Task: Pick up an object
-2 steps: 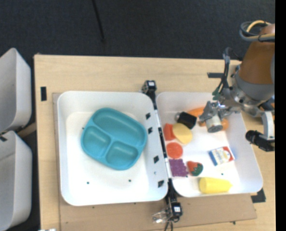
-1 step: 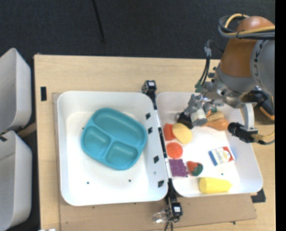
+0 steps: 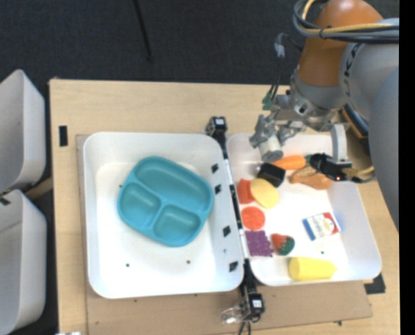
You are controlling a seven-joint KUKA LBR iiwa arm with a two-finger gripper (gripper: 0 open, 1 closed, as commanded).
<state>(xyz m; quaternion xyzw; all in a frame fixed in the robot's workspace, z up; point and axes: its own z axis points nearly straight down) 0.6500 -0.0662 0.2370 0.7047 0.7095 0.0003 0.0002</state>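
While the gripper (image 3: 269,139) hangs over the upper left corner of the right bin (image 3: 354,257), its fingers spread a moderate way apart, nothing sits between them. The fingertips hover just above the bin's rear rim, close to a small black block (image 3: 270,173) and an orange carrot-shaped piece (image 3: 290,162) that lies just right of it. Above the gripper, toward the upper right of the frame, the grey arm with its orange band (image 3: 333,19) leans in, trailing cables.

Further out, the right bin holds a crowd of candidates: a yellow rounded piece (image 3: 266,192) touching the black block from below, an orange-red wedge (image 3: 244,190) beside it, an orange disc (image 3: 253,218), a purple square (image 3: 257,243), a small strawberry (image 3: 283,243), a yellow cylinder (image 3: 311,268) at the lower edge, a white card with a blue and red print (image 3: 321,225), and a brownish piece (image 3: 312,179) near a black part at the right. The left bin (image 3: 96,257) carries a blue divided plate (image 3: 165,201).

The likely trouble is the clutter under the fingers. Black block, carrot and yellow piece lie packed together, so a descent here could land a finger on top of one thing, or shove neighbours aside and close on nothing. The bin wall is also close; a finger could catch on the rim.
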